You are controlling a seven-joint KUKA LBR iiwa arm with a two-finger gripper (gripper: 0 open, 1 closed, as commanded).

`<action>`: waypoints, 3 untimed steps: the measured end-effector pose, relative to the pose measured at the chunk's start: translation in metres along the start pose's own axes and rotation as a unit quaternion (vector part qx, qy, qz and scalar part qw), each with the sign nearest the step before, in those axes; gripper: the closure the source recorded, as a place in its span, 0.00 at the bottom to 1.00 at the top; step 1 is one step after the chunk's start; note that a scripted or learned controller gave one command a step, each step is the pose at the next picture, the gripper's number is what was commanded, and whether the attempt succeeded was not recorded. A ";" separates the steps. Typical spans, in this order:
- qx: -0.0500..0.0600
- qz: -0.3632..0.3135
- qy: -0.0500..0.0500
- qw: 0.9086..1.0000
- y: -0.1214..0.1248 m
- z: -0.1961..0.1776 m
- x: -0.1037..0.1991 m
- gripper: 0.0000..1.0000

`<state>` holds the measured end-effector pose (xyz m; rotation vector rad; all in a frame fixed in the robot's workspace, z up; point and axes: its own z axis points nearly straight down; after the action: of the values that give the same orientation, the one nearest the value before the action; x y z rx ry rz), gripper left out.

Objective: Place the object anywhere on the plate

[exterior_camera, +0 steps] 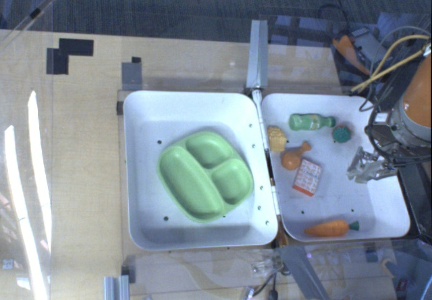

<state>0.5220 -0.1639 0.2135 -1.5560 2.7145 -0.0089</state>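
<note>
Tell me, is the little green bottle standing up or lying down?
Lying down. The green bottle rests on its side on the floor of the right bin, its long body running across the picture, cap end pointing right.

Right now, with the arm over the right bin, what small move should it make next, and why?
Probably a short shift toward the carton lying flat nearby, then a descent onto it. The gripper hangs near the right bin's right side with nothing seen between its fingers, and the green plate in the left bin holds no toy yet.
</note>
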 end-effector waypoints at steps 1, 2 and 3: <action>-0.001 -0.046 0.001 0.999 0.015 -0.020 0.037 1.00; -0.005 -0.124 0.001 0.992 0.073 0.030 -0.058 1.00; -0.003 -0.168 -0.001 0.986 0.038 0.030 -0.145 1.00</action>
<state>0.5631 -0.0200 0.1842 -1.9923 2.4173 -0.0019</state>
